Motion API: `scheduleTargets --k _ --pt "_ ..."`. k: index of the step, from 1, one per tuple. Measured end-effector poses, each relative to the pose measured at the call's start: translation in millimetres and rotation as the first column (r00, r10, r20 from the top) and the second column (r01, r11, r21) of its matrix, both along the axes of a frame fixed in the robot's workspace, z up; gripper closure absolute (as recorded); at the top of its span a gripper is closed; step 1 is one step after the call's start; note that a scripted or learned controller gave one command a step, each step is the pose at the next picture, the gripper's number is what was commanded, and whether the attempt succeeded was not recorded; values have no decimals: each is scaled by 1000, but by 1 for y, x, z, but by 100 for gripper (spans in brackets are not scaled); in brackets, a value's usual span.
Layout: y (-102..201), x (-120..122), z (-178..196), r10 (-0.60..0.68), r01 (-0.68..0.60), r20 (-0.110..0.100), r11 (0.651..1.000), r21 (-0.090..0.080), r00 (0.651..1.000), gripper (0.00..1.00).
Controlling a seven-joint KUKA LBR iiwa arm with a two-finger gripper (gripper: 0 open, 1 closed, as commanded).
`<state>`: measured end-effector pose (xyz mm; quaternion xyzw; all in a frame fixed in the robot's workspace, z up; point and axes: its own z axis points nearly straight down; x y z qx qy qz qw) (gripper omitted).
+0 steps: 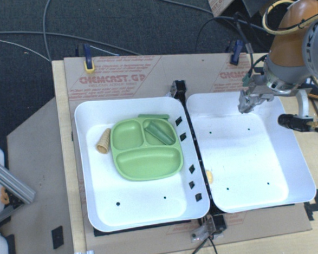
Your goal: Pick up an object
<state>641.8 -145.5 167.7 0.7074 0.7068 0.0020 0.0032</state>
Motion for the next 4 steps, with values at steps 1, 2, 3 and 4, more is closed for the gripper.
scheduleTargets --k 1,2,3,4 --pt "-2 1 66 2 -2 2 1000 -1 1000 100" --pt "-1 1 132 2 -2 3 1000 -1 1000 100" --pt "48 -4 116 6 -5 -10 1000 4 1000 100" --pt "105 -9 110 7 -7 -10 1000 5 1000 100"
